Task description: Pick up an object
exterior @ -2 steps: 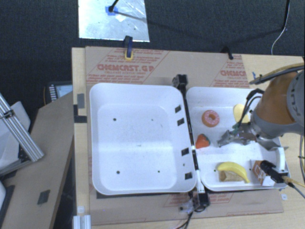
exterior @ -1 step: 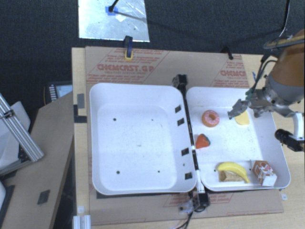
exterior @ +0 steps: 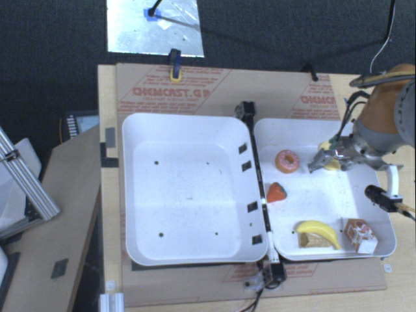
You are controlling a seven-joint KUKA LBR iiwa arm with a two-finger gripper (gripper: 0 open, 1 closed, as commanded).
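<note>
The right bin (exterior: pixel 364 194) holds a pink-orange donut (exterior: pixel 286 161), a red strawberry (exterior: pixel 276 192), a yellow banana (exterior: pixel 318 229) lying on a slice of toast (exterior: pixel 310 240), and a small brown and white box (exterior: pixel 361 234). My gripper (exterior: pixel 325 157) is low over the far right part of this bin, a little to the right of the donut. A small pale yellow object (exterior: pixel 333 165) lies right at the gripper's tip, partly hidden by it. I cannot make out whether the gripper touches it.
The left bin (exterior: pixel 140 135) sits beside the right one, with a black clip strip (exterior: pixel 255 174) along the shared wall. The grey and orange arm (exterior: pixel 383 119) comes in from the right. A black cable part (exterior: pixel 383 199) hangs over the right bin's edge.
</note>
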